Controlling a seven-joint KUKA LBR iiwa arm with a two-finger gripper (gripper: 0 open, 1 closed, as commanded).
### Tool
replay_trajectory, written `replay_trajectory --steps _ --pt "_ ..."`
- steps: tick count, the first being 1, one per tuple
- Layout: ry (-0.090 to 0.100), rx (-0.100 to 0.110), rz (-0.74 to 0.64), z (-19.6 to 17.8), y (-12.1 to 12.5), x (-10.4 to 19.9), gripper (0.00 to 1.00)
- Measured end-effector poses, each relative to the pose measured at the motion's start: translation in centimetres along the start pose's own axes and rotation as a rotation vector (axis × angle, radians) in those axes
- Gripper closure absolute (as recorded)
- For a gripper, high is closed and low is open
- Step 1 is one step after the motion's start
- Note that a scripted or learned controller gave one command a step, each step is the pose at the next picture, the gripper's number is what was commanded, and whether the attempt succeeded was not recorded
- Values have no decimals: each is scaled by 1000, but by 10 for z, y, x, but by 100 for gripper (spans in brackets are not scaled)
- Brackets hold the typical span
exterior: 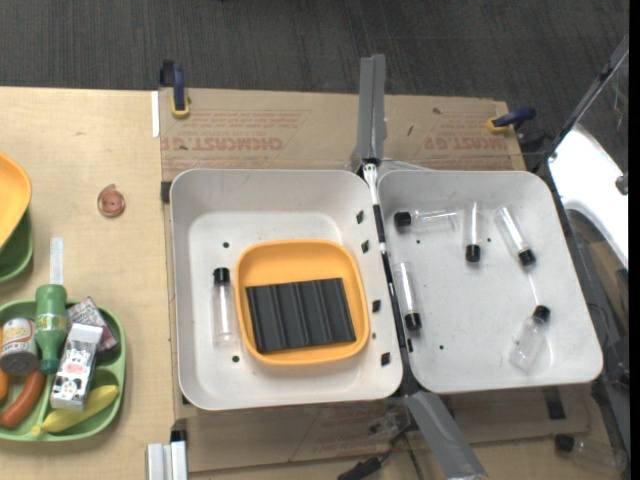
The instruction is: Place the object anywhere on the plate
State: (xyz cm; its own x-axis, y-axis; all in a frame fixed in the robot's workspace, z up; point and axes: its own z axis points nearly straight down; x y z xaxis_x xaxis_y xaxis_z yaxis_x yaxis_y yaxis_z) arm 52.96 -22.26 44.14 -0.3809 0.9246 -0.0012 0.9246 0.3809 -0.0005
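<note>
Heaped with toy food at the bench's near left corner: green tray [118,378]. Lying in the left bin [200,368], just beside the left rim of the orange plate [300,251] and off it: capped clear vial [222,303]. Scattered across the right bin [470,338]: five more vials [471,236].

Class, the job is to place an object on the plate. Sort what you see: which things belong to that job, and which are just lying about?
Belonging to the job:
- orange plate in the left bin
- clear tubes with black caps in the right bin
- one tube beside the plate

Just lying about:
- green tray of toy food
- yellow bowl
- blue clamps
</note>
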Motion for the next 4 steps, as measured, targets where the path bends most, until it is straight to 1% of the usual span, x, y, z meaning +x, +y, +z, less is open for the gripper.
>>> replay_trajectory --steps 1,2,3,4 --pt "0 1 113 0 -47 19 0" --pt "1 0 -89 118 -47 20 0" --pt "-3 -2 -463 59 -47 20 0" --pt "-2 -2 -455 44 -47 19 0"
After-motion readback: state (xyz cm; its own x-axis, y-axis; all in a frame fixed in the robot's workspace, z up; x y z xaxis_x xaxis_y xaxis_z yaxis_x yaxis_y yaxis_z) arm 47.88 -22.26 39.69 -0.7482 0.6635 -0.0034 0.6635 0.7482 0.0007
